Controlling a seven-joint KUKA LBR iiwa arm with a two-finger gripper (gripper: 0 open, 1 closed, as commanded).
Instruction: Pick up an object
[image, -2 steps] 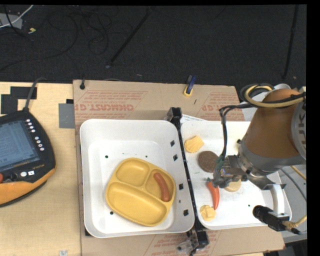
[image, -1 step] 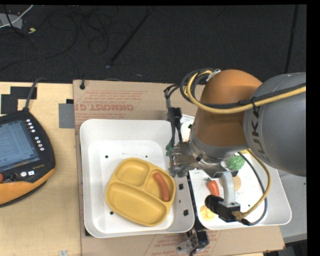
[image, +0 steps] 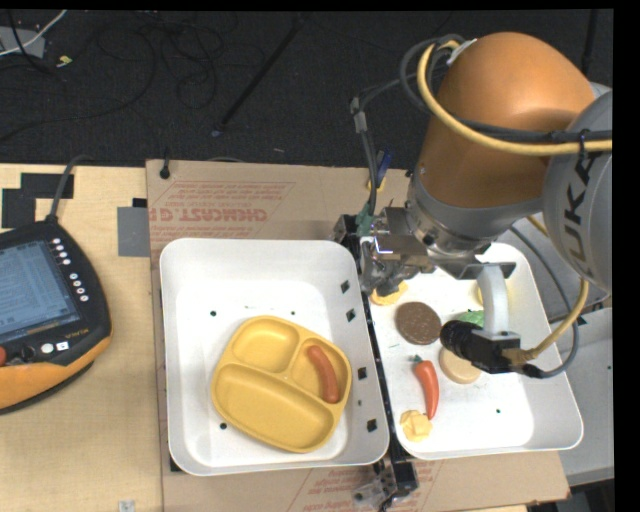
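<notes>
a brown cardboard sheet (image: 250, 195) lies on the pale bench (image: 80, 440), and its near edge shows below two white bins. the left bin (image: 190, 300) and the right bin (image: 540, 420) stand side by side. their inner walls meet along a row of small black clips (image: 362, 373).

in the left bin a yellow plate (image: 270, 400) with three compartments lies toward the near side. a sausage (image: 323, 370) lies aslant in its right-hand compartment.

in the right bin, a small yellow lump (image: 415, 425) sits by the near left corner. just beyond it lies a red pepper (image: 427, 385), tip toward the near edge. a tan round (image: 462, 370) is just right of the pepper. beyond them lies a brown disc (image: 418, 322), with a scrap of green (image: 472, 318) to its right, partly hidden. a yellow piece (image: 385, 295) lies against the left wall near the far corner.

the gripper (image: 385, 262) hangs right over that yellow piece. whether it touches the piece, and how its grip stands, i cannot tell. the arm (image: 500, 120) hides the bin's far part.

left of the bins, well apart from them, a pendant (image: 40, 300) with a lit screen rests on the bench. beyond it are a grey patch (image: 130, 228) and a black patch (image: 30, 190). past the bench, cables (image: 130, 50) lie on dark floor (image: 250, 90).
</notes>
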